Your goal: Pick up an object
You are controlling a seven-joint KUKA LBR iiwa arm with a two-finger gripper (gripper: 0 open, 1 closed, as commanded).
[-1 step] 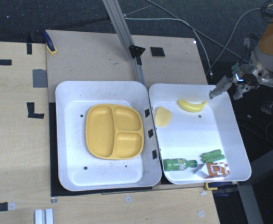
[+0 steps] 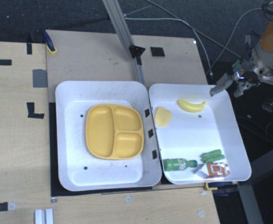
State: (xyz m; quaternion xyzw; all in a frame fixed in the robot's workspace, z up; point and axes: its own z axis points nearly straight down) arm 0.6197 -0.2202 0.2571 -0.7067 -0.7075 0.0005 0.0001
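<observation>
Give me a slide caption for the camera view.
End effector at right bin's far corner, near banana; yellow tray in left bin.

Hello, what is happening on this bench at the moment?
A robot arm is set to pick up an object. Its gripper is at the upper right corner of the right bin, holding nothing. In that bin lie a banana, a green bottle and other small items. The left bin holds a yellow divided plate.

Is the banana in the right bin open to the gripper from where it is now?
Probably yes. The banana lies alone near the right bin's far wall, nothing on top, and the gripper hovers close by.
</observation>
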